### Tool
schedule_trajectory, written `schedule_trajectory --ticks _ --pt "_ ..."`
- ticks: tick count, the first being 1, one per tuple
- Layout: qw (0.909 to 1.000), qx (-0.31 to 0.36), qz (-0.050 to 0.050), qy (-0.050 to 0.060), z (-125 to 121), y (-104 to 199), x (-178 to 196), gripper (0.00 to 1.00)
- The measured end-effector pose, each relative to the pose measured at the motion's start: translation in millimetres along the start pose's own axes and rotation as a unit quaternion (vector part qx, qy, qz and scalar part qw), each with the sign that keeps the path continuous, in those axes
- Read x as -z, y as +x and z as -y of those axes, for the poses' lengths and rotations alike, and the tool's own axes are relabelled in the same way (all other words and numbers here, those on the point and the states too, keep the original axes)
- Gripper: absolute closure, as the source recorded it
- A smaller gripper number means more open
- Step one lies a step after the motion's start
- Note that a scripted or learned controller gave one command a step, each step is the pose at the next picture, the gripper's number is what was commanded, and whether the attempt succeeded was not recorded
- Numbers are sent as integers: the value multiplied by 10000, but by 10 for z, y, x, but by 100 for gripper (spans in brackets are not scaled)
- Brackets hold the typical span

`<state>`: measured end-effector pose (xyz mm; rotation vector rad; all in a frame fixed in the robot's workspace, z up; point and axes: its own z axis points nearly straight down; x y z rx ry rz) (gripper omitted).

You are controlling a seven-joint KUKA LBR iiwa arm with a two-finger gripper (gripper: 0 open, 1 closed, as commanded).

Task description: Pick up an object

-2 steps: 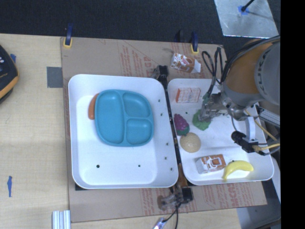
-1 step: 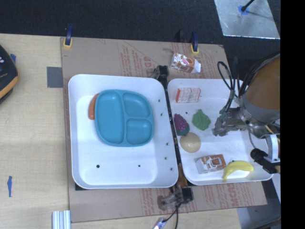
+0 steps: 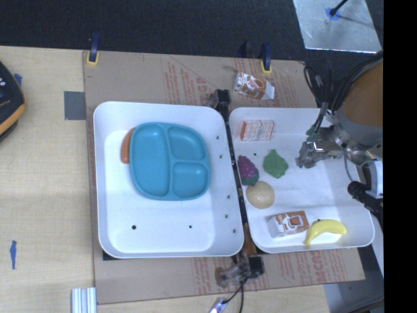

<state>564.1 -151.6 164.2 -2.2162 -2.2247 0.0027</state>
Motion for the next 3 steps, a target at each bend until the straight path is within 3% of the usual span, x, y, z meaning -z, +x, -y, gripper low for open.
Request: schedule_trajectory --ticks 1,2,3 --pt "10000 -2 -4 -3 -317 172 115 100" --pt "10000 -2 -3 -1 -316 171 113 0" --pt "10000 12 3 20 -427 265 -695 0"
